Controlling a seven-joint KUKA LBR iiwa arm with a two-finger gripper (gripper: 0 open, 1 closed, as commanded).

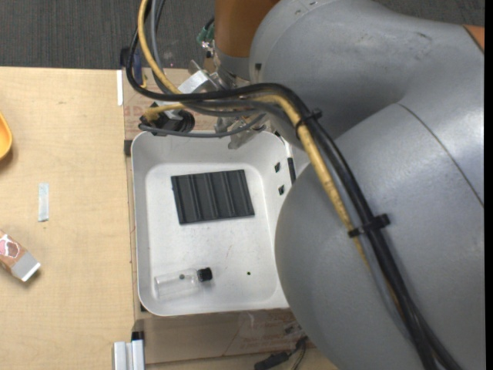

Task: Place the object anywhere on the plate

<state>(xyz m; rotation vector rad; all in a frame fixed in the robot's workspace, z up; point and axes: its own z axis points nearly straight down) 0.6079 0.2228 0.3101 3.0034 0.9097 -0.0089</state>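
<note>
Though jaws' state unclear — white bin (139, 206) beside tan bench top (62, 129), dark carpet (69, 21) behind.

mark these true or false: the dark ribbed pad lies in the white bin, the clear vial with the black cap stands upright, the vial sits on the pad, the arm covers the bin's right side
1. The dark ribbed pad lies in the white bin: true.
2. The clear vial stands upright: false, it lies on its side on the bin floor.
3. The vial sits on the pad: false, it lies apart from it, nearer the bin's lower edge in the view.
4. The grey arm covers the bin's right side: true.
</note>
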